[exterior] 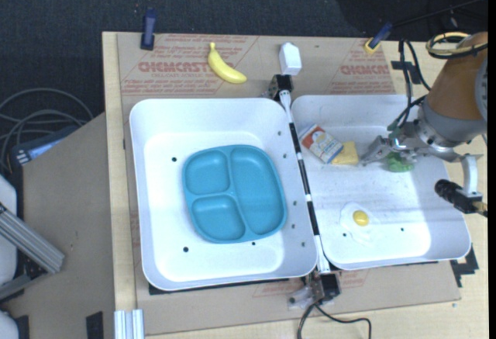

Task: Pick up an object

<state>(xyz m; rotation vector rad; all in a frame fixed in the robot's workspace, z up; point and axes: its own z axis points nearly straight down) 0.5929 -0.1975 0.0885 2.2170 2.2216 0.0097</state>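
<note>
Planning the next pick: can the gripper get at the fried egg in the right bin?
Probably yes. The fried egg lies alone on bare bin floor, apart from the other items, and the gripper hovers in the same right bin.

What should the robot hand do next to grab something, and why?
Probably ease a little toward the yellow wedge and lower onto it. The gripper sits low in the right bin, its tip just right of that wedge, with a green thing beside it. Nothing is visibly between its fingers, so no pick has happened yet, and the wedge looks like the nearest target.
</note>
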